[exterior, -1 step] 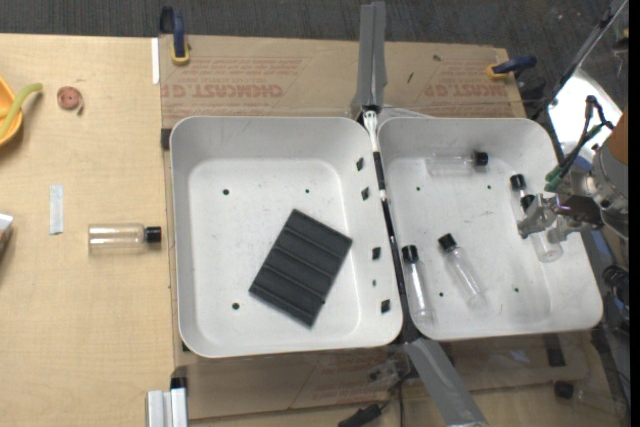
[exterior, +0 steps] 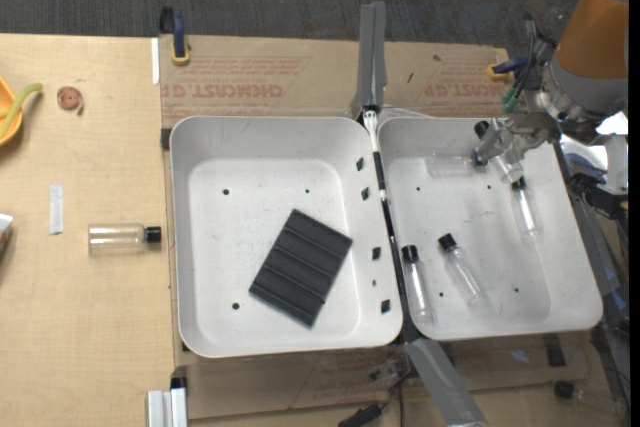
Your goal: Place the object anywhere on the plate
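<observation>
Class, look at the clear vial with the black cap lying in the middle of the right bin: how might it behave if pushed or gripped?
The vial is a cylinder lying on its side, so it probably rolls when nudged. Its clear, smooth wall looks slippery and possibly fragile. It appears empty, so likely light.

The arm (exterior: 592,25) is cut off by the right edge.

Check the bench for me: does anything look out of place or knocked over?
One clear vial lies on its side on the bench, left of the left bin, outside both bins. The dark ribbed plate sits askew in that bin. More vials lie flat in the right bin.
</observation>
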`<state>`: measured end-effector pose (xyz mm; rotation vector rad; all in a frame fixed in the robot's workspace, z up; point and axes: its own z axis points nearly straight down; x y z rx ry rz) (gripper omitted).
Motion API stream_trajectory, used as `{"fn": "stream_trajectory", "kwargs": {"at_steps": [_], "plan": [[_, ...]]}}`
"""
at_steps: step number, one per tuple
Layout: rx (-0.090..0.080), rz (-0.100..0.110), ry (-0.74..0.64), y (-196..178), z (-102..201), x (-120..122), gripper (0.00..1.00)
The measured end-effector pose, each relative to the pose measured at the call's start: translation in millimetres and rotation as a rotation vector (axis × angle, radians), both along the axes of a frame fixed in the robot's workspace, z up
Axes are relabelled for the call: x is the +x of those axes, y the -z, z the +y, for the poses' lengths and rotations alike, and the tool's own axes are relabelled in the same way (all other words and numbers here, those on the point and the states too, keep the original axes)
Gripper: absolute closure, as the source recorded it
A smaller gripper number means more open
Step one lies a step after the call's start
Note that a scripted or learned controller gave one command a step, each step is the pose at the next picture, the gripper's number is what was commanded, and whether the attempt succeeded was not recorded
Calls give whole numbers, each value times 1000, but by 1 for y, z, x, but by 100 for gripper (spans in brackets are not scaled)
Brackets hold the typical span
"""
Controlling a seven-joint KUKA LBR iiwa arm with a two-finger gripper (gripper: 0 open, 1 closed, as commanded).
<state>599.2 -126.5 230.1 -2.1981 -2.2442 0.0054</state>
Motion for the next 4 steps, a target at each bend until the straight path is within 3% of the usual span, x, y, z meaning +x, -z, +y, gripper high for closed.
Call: {"fn": "stream_trajectory", "kwargs": {"at_steps": [1,2,3,4], "plan": [[1,2,-6,40,109,-62,100],[1,1,-151,40,186,-52,100],[-1,0,-93,10,215,60,100],[-1,0,-140,11,345,60,100]]}}
